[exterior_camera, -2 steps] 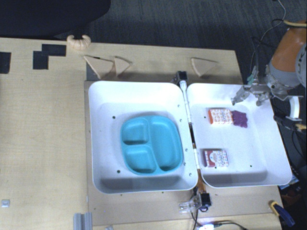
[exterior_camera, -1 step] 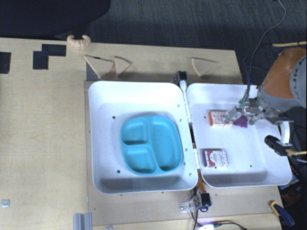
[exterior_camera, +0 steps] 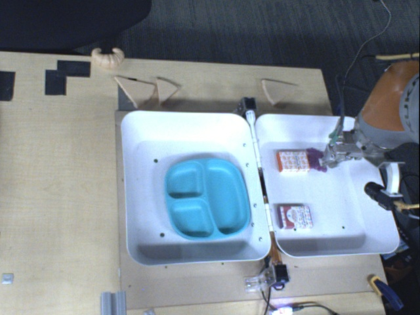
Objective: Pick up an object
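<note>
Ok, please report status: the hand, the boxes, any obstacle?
Hand low in right bin, beside upper carton. Lower carton apart, untouched. Nothing in the way.

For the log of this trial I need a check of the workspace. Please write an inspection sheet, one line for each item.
Surface: wooden bench bearing a left bin and a right bin, side by side.
Job's things: upper packet and lower packet, both lying in the right bin, apart from each other.
Clutter: blue divided tray lying in the left bin.
Grippers: gripper low over the right bin, at the right end of the upper packet; a grasp cannot be judged.
Cables: thin cable behind the bench; wires at the front edge.
Surroundings: dark carpet.
</note>
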